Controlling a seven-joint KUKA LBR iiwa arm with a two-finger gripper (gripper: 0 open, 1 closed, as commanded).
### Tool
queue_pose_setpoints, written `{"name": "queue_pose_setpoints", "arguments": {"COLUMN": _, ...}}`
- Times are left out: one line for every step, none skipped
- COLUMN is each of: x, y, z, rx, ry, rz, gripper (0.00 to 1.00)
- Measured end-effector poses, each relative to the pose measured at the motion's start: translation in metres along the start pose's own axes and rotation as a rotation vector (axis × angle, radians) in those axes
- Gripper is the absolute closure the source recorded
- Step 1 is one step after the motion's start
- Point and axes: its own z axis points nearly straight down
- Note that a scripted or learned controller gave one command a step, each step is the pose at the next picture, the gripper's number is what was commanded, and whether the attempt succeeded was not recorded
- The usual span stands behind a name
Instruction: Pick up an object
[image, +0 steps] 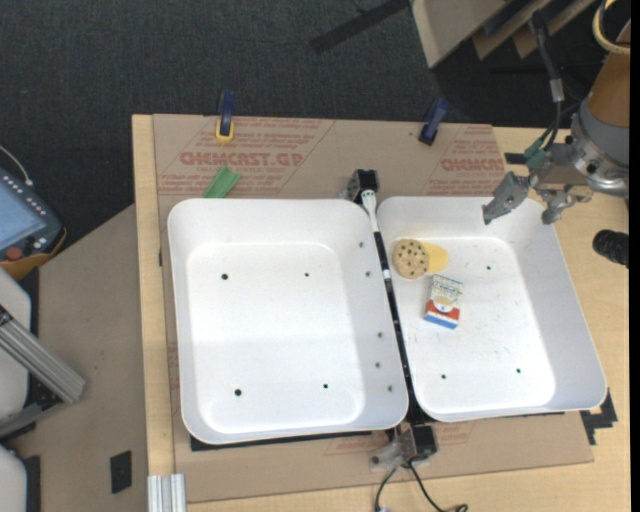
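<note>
- Objects for picking lie in the right bin (560, 330): a round cookie (408, 258) speckled with dark chips, a yellow piece (436, 256) peeking out from behind it, and a small carton (444, 302) in white, blue and red.
- Cookie and yellow piece sit touching each other near the right bin's left wall, toward its far edge.
- Small carton lies just beside them, a little nearer the bin's middle and toward the near edge; it is apart from the cookie.
- Gripper (527, 205) hangs over the far right corner of the right bin, well apart from all three items.
- Its two fingers are spread, one finger (500, 203) reaching left over the bin's far edge and the other sitting to the right; nothing is between them.
- Grey arm (605, 140) comes in from the right edge of the view, above the bench's far right corner.
- Left bin (190, 260) sits touching the right bin along a shared middle edge, with small dark dots on its floor.
- Both bins rest on a brown board (160, 170) with red lettering along its far edge.
- Blue-and-yellow clamp (226, 117) grips the board's far edge at left, and a blue clamp (434, 121) grips it further right.
- Green strip (221, 182) lies on the board just beyond the left bin's far left corner.
</note>
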Motion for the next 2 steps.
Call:
{"name": "queue_pose_setpoints", "arguments": {"x": 0.002, "y": -0.083, "z": 0.118, "rx": 0.017, "ry": 0.005, "rz": 0.004, "gripper": 0.0}}
{"name": "queue_pose_setpoints", "arguments": {"x": -0.017, "y": -0.056, "z": -0.084, "rx": -0.022, "ry": -0.007, "rz": -0.001, "gripper": 0.0}}
